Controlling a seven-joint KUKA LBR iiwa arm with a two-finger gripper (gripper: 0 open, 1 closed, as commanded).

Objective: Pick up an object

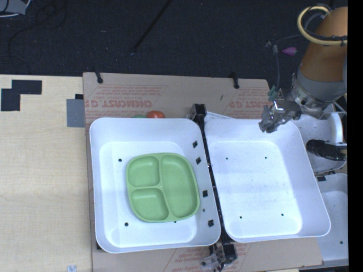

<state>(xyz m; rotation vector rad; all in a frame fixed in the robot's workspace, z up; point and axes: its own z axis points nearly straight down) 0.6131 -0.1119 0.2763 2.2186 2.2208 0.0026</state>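
Observation:
A light green divided plate (pixel 163 186) with three compartments lies flat in the left white bin (pixel 108 152). My gripper (pixel 271 120) hangs over the far right corner of the right white bin (pixel 300 220), well away from the plate, with nothing visible between its fingers. The orange-banded wrist rises behind it at the upper right.
A small red and green object (pixel 154 115) lies on the cardboard just behind the left bin's far rim. A black divider (pixel 205 174) runs between the two bins. Cables and fittings sit at the right of the right bin.

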